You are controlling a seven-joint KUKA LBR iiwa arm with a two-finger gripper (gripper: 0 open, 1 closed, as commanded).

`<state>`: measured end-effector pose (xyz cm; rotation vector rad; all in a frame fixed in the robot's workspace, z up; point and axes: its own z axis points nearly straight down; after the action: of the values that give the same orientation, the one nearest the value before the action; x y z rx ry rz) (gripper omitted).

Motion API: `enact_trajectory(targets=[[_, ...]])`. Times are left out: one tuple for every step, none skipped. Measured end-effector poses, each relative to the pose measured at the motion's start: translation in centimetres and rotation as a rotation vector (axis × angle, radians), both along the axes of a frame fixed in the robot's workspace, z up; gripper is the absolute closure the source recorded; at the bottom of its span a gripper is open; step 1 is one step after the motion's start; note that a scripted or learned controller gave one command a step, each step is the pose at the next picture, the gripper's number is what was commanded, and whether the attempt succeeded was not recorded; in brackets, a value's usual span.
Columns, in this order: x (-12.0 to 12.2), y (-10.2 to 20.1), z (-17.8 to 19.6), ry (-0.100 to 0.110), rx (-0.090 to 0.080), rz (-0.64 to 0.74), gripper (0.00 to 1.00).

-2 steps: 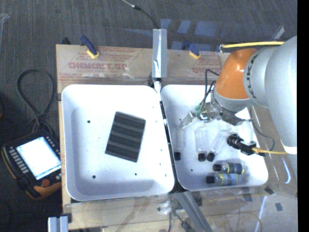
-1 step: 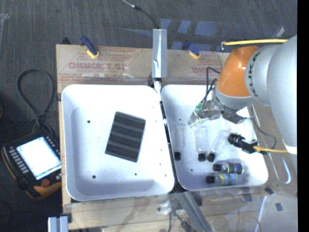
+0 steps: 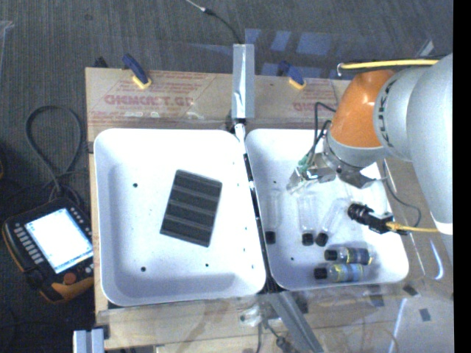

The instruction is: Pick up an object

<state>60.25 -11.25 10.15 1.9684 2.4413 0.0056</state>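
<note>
While the grey arm [image 3: 412, 123] with its orange band leans in from the right over the right bin [image 3: 280, 271], the picking step looks to be at the approach stage, with nothing visibly held. Its gripper [image 3: 313, 169] hangs above the upper middle of that bin, partly hidden by the wrist, so I cannot tell how it is set. Below it lie clear bottles [image 3: 316, 215] with black caps, and nearer the front rim two small dark bottles [image 3: 346, 263] side by side. Next, the gripper likely needs to drop squarely onto one bottle; they crowd together and may roll. A dark ridged slab [image 3: 191, 207] lies alone in the left bin [image 3: 118, 160]. A handheld controller [image 3: 50, 250] sits left of the bench.
</note>
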Motion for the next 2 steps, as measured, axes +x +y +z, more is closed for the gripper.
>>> enact_trajectory(targets=[[-3.6,-6.3,3.4,0.008,-0.001,0.021,0.0],[-2.1,-11.1,13.4,0.005,-0.002,0.12,0.0]])
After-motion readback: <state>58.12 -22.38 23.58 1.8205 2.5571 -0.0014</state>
